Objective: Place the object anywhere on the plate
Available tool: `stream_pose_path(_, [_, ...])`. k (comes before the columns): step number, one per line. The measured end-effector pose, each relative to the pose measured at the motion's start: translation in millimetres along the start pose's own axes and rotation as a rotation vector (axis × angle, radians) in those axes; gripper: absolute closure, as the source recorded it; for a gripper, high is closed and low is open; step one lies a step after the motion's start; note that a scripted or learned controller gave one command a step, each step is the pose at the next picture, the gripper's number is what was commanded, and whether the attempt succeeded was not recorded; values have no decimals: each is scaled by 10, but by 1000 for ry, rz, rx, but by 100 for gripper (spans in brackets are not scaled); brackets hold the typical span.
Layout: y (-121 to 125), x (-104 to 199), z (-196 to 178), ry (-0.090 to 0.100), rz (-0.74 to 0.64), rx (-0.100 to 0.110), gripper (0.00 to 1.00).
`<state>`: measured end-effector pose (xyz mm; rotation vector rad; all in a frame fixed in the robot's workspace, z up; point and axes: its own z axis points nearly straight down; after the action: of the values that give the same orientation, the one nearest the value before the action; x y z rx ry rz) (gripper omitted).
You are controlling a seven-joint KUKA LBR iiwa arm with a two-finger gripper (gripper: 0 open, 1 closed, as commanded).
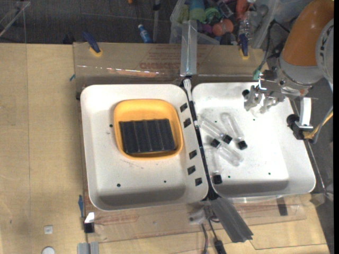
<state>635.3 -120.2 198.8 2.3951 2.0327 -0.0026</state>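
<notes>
Arm [310, 36] reaching in, end effector [260, 100] lowered

A light wooden surface [37, 142] fills the near side. Behind it lie dark floor [79, 9] and a clear box of bright toys [222, 7].

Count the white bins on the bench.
2. Left bin holds the yellow plate with a black item. Right bin holds clear tubes.

Grey arm [323, 46], rounded orange band [306, 33], small metallic pincer [260, 100]
</notes>
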Motion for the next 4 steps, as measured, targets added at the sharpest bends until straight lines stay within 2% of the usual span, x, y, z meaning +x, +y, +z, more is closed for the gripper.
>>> stream_pose_path(1, [290, 179, -109, 0, -126, -4, 100])
stream_pose_path(2, [268, 322, -334, 0, -299, -5, 100])
stream_pose_path(3, [269, 318, -596, 0, -322, -5, 100])
stream_pose_path(4, [291, 202, -686, 0, -336, -5, 100])
